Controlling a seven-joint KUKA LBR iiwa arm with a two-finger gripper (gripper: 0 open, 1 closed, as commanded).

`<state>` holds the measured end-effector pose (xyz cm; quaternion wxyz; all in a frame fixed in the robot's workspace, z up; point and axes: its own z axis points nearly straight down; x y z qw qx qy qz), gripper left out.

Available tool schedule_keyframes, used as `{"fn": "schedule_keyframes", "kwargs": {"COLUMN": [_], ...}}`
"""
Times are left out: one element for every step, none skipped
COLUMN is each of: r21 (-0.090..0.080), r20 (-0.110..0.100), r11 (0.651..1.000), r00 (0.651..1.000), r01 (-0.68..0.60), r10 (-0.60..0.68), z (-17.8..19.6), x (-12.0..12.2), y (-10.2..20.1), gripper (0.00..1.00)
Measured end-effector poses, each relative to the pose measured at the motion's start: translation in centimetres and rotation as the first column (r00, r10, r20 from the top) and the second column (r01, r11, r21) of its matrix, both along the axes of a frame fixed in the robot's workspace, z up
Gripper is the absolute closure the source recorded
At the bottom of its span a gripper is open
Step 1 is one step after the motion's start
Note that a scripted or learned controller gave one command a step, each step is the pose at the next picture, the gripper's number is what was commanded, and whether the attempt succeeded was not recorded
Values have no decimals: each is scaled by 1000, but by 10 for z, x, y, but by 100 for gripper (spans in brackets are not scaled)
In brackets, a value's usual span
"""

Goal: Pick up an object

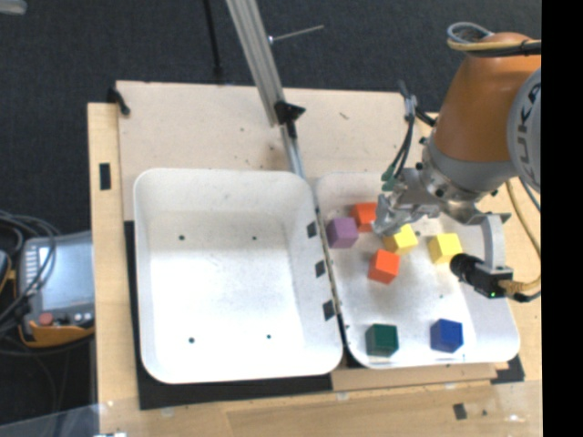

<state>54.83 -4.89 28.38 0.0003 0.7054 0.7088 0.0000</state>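
Note:
Several small cubes lie in the right bin [496,340]. A purple cube [342,232] and an orange cube [365,214] sit near its left wall. A yellow cube [402,238] rests just under my gripper [390,218], which hangs low between that orange cube and the yellow one. Further right is a second yellow cube [444,247]. Another orange cube [384,266] sits in the middle. A green cube [383,340] and a blue cube [446,334] are near the front wall. The wrist hides part of the bin's back right.
The left bin [228,271] stands beside the right one, sharing a ridge with black clips [322,268]. A slanted metal pole [260,57] rises behind the bins. A black fitting with a green light [483,279] and cables hang by the arm at the right.

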Motion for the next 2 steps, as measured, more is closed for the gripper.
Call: {"fn": "schedule_keyframes", "kwargs": {"r21": [0, 2], "r20": [-1, -1], "r11": [1000, 1000], "r00": [1000, 1000], "r01": [0, -3], "r10": [0, 3], "z": [-16, -27], "x": [-9, -17], "y": [41, 100], "gripper": [100, 100]}}
